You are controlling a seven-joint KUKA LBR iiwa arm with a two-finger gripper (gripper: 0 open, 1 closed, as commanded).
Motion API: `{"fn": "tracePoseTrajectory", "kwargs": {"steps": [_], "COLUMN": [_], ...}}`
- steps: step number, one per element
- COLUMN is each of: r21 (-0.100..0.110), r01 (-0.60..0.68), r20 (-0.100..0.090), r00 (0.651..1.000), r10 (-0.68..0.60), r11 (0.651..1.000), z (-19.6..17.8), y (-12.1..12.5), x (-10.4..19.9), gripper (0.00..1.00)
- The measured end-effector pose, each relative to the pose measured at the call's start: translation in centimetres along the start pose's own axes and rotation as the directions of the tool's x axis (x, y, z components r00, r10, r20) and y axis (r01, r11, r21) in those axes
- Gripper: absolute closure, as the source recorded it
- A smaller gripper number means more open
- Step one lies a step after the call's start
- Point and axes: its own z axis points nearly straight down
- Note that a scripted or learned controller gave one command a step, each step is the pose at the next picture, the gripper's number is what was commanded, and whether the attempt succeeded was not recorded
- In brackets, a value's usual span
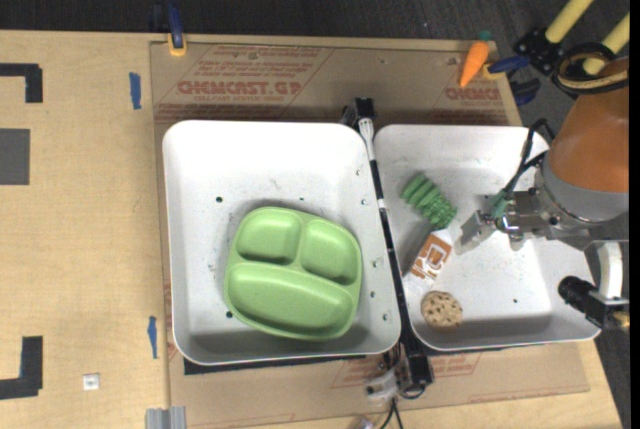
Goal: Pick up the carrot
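Note:
The carrot-coloured thing in the bins is a small orange and white piece [432, 255]. It lies in the right bin [500, 147] near the divider, tilted. My gripper [478, 221] hovers just to its right over the bin's middle and points left. Its fingers stand open with nothing between them, and the lower fingertip [466, 235] sits a short way from the orange piece, not touching it. The grey arm with its orange band [598, 142] comes in from the right.
A green ridged toy [430, 198] lies above the orange piece and a round cookie [441, 308] below it. The left bin [200, 157] holds a green divided plate [295, 271]. An orange carrot-shaped thing with a green tip [474, 63] sits on the bench behind the right bin.

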Motion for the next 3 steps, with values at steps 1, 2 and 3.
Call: {"fn": "tracePoseTrajectory", "kwargs": {"steps": [1, 2, 3], "r21": [-0.001, -0.004, 0.000], "r01": [0.085, -0.114, -0.655], "r20": [0.000, 0.002, -0.007], "r00": [0.996, 0.993, 0.756], "r10": [-0.085, 0.114, 0.655], "r11": [0.996, 0.993, 0.756], "z": [4.4, 5.4, 10.0], "y": [-1.7, -1.5, -1.5], "x": [-1.4, -5.0, -5.9], "gripper": [0.00, 0.00, 0.00]}}
